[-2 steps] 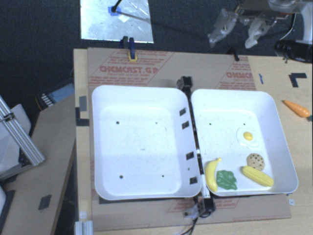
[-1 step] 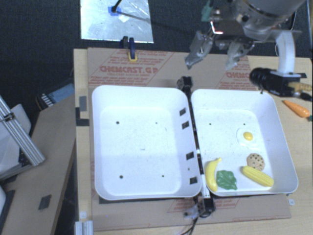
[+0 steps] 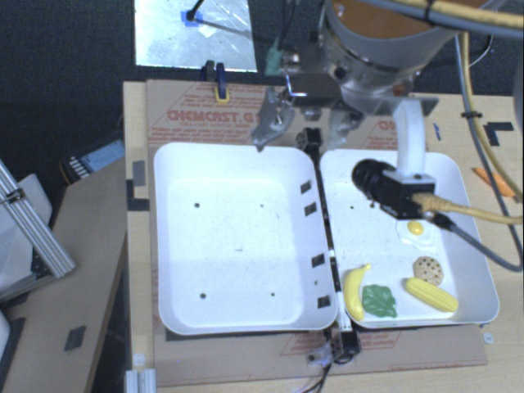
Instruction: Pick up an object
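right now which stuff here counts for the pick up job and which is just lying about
Job things:
gripper
banana
green leaf
corn cob
cookie
fried egg
right bin

Lying about:
left bin
foil sheet
blue clamp

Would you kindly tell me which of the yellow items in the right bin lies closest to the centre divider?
The banana, curved against the divider; the corn lies farther right.

Bins (image 3: pixel 233 158) glossy white plastic; banana (image 3: pixel 354 291) smooth plastic; cardboard (image 3: pixel 205 117) matt.
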Available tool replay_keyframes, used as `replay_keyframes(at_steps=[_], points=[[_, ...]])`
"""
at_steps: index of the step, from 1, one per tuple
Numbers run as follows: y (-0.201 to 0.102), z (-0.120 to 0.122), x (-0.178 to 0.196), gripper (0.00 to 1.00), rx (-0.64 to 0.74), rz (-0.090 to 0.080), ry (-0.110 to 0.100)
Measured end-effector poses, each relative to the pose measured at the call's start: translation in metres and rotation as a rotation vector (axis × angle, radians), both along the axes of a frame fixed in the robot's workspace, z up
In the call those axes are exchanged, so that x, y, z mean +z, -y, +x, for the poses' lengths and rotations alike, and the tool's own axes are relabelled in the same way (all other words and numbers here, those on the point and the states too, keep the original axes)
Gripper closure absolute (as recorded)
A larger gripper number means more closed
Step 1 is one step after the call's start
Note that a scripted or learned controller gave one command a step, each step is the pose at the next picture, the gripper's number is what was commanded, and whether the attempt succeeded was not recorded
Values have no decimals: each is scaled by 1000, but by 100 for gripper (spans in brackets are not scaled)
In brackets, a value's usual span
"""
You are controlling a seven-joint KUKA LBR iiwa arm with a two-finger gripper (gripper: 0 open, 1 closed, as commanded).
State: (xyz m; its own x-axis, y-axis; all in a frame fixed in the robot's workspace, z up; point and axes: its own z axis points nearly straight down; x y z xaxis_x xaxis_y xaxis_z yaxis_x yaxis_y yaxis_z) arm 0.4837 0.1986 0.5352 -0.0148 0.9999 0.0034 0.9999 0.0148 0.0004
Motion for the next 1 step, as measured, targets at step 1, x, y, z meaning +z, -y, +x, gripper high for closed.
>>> replay_keyframes(at_steps=[1], points=[[-32, 2, -129, 0, -7, -7, -11]])
